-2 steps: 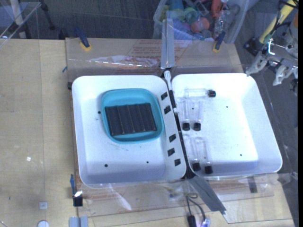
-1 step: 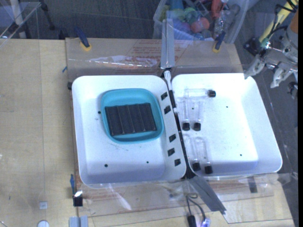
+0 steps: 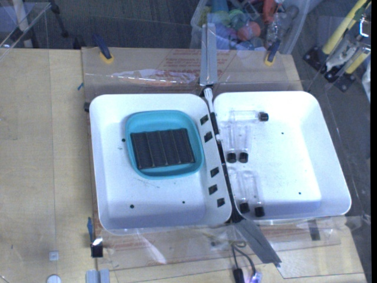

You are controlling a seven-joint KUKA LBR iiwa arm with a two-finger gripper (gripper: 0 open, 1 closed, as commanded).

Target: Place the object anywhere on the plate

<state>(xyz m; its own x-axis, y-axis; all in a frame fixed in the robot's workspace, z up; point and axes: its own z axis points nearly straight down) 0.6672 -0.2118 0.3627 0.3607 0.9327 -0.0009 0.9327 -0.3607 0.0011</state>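
A teal, rounded-square plate (image 3: pixel 134 128) lies in the middle of the left white bin (image 3: pixel 112 199). A dark grey, ribbed rectangular block (image 3: pixel 162 148) rests flat on the plate and covers most of its floor. In the right white bin (image 3: pixel 306 175), several clear plastic vials with black caps lie near the left wall. One vial (image 3: pixel 247 117) lies crosswise at the back, a pair (image 3: pixel 236 140) sits below it, and another pair (image 3: pixel 248 188) lies near the front.
Black clips (image 3: pixel 211 155) run along the ridge where the two bins meet. Behind the bins stands a clear box of colourful toys (image 3: pixel 250 10). Wooden bench top (image 3: pixel 41 158) stretches to the left. Yellow-and-black equipment (image 3: pixel 344 40) sits at the far right.
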